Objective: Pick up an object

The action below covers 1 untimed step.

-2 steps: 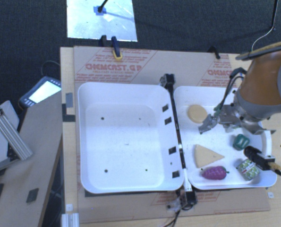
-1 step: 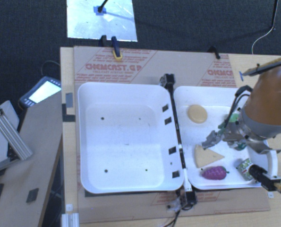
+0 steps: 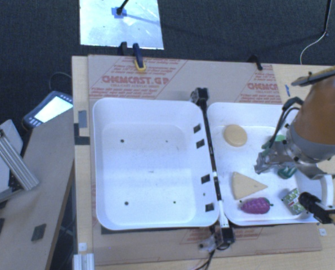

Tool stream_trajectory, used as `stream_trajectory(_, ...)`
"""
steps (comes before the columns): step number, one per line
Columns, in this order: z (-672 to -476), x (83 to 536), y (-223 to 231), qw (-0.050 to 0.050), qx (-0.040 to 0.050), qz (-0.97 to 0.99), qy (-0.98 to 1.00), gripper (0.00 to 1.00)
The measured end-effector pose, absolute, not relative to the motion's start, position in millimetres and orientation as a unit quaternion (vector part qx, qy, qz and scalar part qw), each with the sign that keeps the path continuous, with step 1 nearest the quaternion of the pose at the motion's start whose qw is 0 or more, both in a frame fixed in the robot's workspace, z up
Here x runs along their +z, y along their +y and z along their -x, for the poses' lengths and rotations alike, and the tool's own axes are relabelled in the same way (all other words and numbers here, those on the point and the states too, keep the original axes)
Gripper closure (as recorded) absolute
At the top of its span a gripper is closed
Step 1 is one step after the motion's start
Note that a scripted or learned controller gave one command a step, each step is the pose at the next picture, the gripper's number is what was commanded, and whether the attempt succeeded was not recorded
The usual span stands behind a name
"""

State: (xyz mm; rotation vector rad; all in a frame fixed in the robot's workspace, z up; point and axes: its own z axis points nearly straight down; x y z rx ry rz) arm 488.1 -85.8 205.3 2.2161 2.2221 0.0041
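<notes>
The end effector (image 3: 275, 161), its grip state impossible to tell, hovers in the right bin (image 3: 251, 110), the wedge (image 3: 246, 185) just near-left of it.

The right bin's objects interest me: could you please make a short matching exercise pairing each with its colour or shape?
Things:
1. the item nearest the bin's far wall
2. the item in the middle
3. the item at the near wall beside the divider
4. the item in the near right corner

Descriptions:
A. purple, like a bunch of grapes
B. pale yellow wedge
C. green and white, small
D. round, tan

Pairs: 1-D, 2-B, 3-A, 4-C
</notes>
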Motion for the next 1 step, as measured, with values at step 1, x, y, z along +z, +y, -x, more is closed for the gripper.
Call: stream_trajectory(1,-497.4,333.2,-22.5,0.005,0.0056,-0.703,0.711,1.0)
